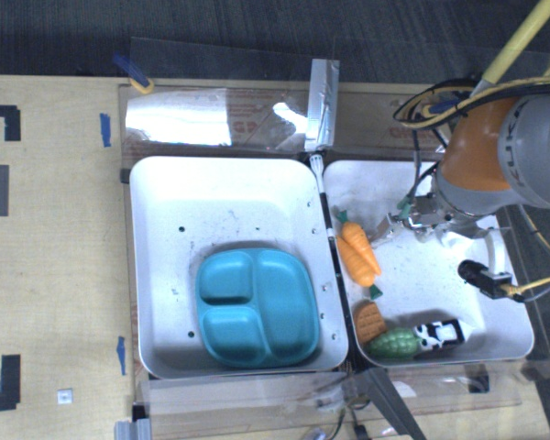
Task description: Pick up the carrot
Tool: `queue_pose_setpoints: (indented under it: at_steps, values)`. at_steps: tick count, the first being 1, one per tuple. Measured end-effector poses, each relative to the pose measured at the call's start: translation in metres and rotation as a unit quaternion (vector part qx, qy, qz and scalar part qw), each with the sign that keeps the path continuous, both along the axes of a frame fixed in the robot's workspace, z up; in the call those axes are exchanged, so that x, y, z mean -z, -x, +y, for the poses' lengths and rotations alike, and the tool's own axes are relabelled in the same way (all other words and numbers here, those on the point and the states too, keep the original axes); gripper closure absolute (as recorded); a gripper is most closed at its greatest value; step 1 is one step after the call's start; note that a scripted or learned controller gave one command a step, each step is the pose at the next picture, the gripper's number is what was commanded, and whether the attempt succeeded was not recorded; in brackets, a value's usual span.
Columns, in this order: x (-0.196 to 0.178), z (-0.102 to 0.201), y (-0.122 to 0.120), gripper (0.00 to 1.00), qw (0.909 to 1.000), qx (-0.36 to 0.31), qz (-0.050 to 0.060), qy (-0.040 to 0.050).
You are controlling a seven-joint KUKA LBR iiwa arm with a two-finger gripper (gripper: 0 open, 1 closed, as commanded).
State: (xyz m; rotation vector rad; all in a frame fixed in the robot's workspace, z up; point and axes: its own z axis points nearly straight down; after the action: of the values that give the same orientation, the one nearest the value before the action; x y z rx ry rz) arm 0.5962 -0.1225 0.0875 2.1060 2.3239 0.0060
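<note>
Camera view: the carrot (358, 253) is seen lying at the left wall of the right bin (518, 342). The gripper (396, 224) is held just right of it; its finger state cannot be told. It should probably be centred over the carrot's middle before descending.

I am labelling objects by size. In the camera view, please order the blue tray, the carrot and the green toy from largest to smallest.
1. blue tray
2. carrot
3. green toy, though only slightly smaller than the carrot.
</note>
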Motion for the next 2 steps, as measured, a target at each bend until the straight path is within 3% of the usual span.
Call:
queue_pose_setpoints:
  at_steps: [1,2]
  values:
    - [-0.100,0.079,-0.043,0.00,0.9959,-0.091,0.000,-0.0001]
    - [-0.098,0.089,-0.004,0.00,0.9693,-0.246,0.003,0.0002]
